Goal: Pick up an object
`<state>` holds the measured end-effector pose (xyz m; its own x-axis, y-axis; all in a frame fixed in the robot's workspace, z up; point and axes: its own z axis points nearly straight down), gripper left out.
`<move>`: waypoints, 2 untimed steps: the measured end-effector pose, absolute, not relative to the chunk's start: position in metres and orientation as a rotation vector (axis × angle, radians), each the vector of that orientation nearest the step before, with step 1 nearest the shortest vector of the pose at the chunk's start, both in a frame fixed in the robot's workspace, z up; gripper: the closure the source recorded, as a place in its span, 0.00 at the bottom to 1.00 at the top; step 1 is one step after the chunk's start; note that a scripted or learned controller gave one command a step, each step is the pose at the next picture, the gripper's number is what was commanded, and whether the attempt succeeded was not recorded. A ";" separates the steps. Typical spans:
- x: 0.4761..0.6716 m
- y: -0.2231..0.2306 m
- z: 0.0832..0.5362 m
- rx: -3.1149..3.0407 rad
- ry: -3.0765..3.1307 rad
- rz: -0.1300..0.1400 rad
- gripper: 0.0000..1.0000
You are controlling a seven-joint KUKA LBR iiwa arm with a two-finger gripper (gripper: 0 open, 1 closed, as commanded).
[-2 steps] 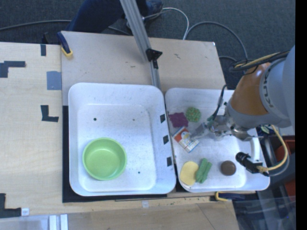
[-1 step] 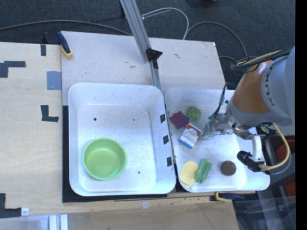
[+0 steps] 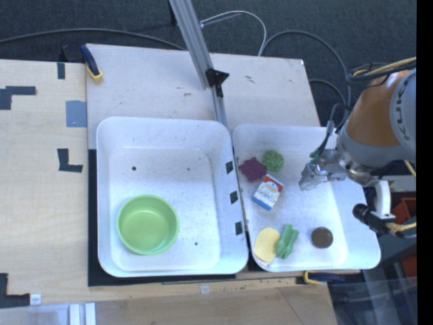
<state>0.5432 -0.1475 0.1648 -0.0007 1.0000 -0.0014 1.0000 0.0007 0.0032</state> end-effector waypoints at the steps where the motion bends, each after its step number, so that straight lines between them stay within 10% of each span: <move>1: 0.534 -0.146 0.215 2.218 2.221 0.003 1.00; 2: 0.539 -0.136 0.270 2.215 2.222 0.004 1.00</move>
